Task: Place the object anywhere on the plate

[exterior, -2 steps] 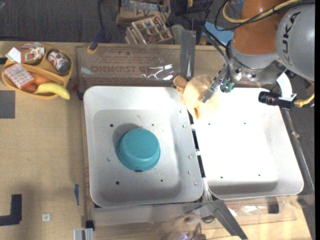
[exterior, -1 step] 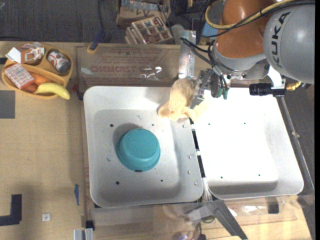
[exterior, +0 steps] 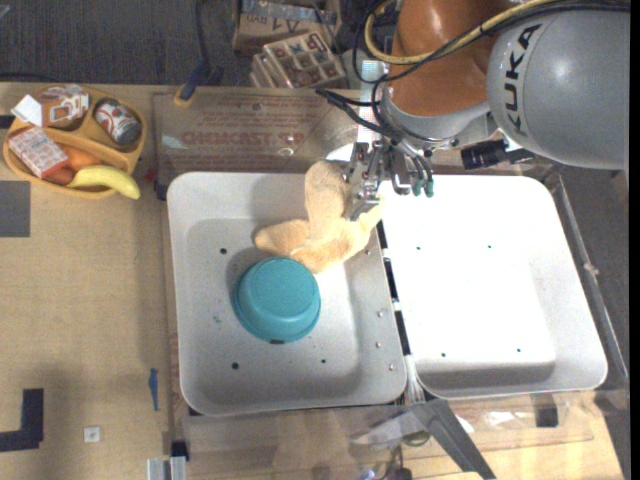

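While the end effector [exterior: 362, 193] pinches the tan cloth [exterior: 318, 230] draped beside the teal plate [exterior: 278, 299] in the left bin [exterior: 195, 268], lift it clear before you carry it over the plate.

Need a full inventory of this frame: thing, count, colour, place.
Bins: 2, white, side by side on the bench.
Plate: 1, teal, in the left bin.
Soft object: 1, tan, in the left bin, its lower end beside the plate, its top by the gripper.
Tray: 1, yellow, top left of the bench, with a banana and packets.
Arm: 1, grey and orange, from the right.
Gripper: 1, at the soft object's upper edge.
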